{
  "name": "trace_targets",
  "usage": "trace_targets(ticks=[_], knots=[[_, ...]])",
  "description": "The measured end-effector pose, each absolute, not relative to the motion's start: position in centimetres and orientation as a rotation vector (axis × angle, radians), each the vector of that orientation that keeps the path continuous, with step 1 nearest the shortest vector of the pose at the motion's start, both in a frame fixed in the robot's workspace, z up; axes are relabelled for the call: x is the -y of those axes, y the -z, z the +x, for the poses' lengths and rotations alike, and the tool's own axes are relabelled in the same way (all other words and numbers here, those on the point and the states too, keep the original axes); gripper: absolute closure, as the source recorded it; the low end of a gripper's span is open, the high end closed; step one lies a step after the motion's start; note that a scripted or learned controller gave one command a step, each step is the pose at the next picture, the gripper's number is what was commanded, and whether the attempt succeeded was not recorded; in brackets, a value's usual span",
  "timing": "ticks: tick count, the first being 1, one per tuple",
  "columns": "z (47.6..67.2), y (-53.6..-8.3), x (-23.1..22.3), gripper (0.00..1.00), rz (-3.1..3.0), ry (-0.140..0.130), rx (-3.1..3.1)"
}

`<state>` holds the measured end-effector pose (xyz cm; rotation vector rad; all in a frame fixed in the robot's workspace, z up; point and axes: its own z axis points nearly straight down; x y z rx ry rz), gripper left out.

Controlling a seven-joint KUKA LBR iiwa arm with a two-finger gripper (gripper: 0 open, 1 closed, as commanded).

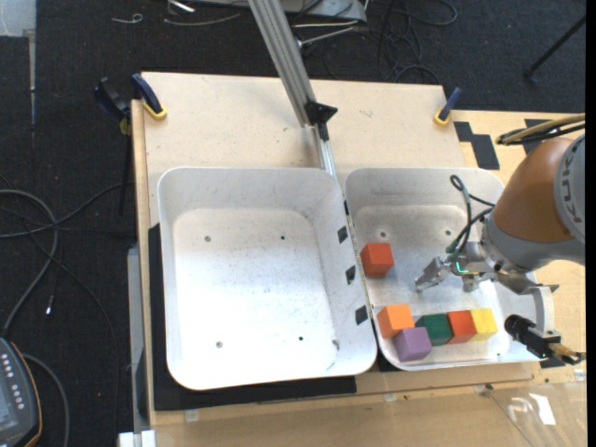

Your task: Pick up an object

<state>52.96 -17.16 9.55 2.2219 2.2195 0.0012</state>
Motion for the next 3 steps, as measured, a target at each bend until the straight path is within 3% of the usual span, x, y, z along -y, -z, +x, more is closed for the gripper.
trace_targets(ticks=[3], knots=[[52.96, -9.55, 17.16, 0.0, 2.222, -0.002, -2.22]])
